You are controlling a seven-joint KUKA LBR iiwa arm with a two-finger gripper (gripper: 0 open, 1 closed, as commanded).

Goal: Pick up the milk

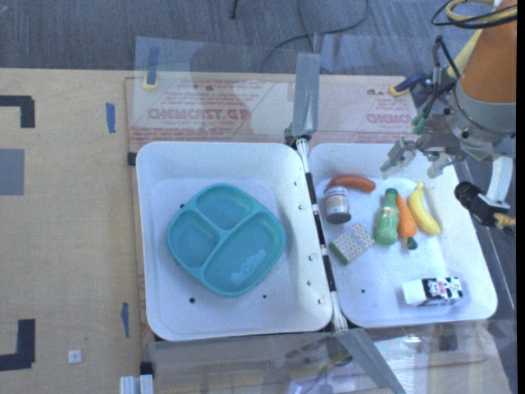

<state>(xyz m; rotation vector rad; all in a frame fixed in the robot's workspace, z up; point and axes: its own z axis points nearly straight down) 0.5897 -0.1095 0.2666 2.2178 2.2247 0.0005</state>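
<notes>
The milk (432, 290), a small white carton with black cow patches, lies on its side near the 5 o'clock corner of the right bin (480, 306), well apart from every other item. The gripper (414, 156) hangs above the bin's 12 o'clock rim with its two fingers spread wide and nothing between them; the carton is toward 6 o'clock from it, across most of the bin. Judged from its look, the carton is a light toy or small pack with flat, smooth faces: stiff enough to pinch, though a card wall could dent under hard pressure, and a glossy skin may slip. Its long axis runs roughly 3 to 9 o'clock, so the sound hold is across the short width, fingers closing on the two long side faces near the middle of its length. The bin wall stands near at 3 and 6 o'clock, which leaves little room for a finger on those sides; a straight descent from above is advised. Between gripper and carton lie a banana (424, 209), a carrot (406, 218), a green bottle (386, 220), a sausage (351, 182), a can (336, 204) and a speckled sponge (352, 242). The left bin (156, 171) holds a teal divided plate (226, 239).
</notes>
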